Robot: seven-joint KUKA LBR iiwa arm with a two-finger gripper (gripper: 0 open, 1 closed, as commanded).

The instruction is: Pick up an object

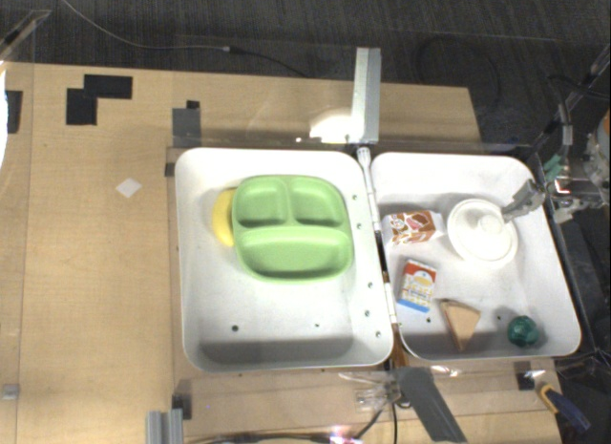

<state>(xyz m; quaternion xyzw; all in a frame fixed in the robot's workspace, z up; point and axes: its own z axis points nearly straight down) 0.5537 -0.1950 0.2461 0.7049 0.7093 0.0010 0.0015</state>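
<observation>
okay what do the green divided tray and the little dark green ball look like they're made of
The green divided tray in the left bin looks like moulded plastic with a matte finish: uniform colour, rounded compartment edges, soft even shading. The small dark green ball in the right bin's near corner shows a faint highlight, suggesting smooth plastic or rubber; it is too small to tell which.

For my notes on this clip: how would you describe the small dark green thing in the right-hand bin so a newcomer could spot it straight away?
Start at the right bin, the one beside the bin holding the green divided plate. Go to its near right corner, past the tan wedge. There lies the dark green ball, the one small round dark item in that bin; the white bowl farther back is also round but much larger and pale.
</observation>
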